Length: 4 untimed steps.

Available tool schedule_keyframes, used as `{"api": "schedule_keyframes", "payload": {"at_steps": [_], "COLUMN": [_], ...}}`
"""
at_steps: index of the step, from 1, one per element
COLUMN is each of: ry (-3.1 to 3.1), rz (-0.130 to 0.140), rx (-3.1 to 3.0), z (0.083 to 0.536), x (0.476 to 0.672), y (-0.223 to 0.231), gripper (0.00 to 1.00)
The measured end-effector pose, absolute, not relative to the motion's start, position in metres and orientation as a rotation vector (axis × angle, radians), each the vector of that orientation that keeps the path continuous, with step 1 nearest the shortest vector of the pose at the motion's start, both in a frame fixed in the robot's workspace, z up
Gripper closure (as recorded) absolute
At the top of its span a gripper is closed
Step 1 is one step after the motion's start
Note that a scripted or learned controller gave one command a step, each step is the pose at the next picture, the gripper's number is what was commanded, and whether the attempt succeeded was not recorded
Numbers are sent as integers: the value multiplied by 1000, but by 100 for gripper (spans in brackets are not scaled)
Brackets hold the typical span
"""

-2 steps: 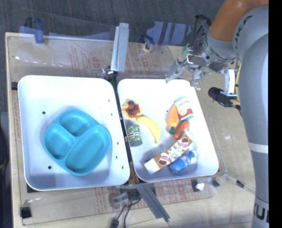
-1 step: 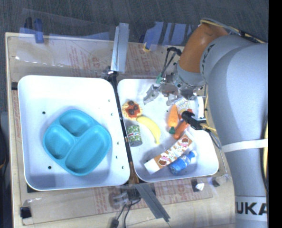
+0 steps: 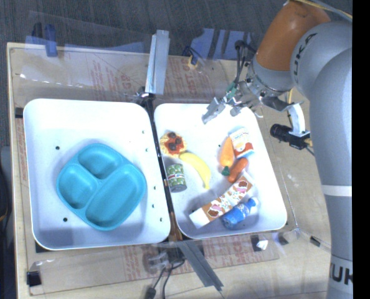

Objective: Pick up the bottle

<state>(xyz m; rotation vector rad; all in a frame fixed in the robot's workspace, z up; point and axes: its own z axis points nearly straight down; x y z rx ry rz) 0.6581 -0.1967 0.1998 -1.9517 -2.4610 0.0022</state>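
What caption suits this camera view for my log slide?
End effector poised over the right bin's far edge; blue bottle lies untouched at the near edge, divided blue plate in the left bin.

The tray (image 3: pixel 101 185) lies mid left bin (image 3: pixel 42 117). In the right bin (image 3: pixel 185 114), the banana (image 3: pixel 197 167) lies centrally, the can (image 3: pixel 176 176) by its left edge, the bottle (image 3: pixel 240 213) near its front right corner.

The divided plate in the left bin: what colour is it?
Light blue, seen plainly in the camera view: the divided plate lies in the white left bin.
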Motion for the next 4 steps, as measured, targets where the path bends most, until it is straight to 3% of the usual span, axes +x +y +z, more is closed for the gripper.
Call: {"api": "schedule_keyframes", "payload": {"at_steps": [1, 2, 3, 4], "ry": [-2681, -2708, -2934, -2935], "rz": [3, 5, 1, 4], "rx": [-1636, -1579, -1125, -1120], "z": [230, 110, 206, 215], "x": [658, 657, 652, 653], "y": [-209, -207, -209, -209], "gripper": [0, 0, 0, 100]}}
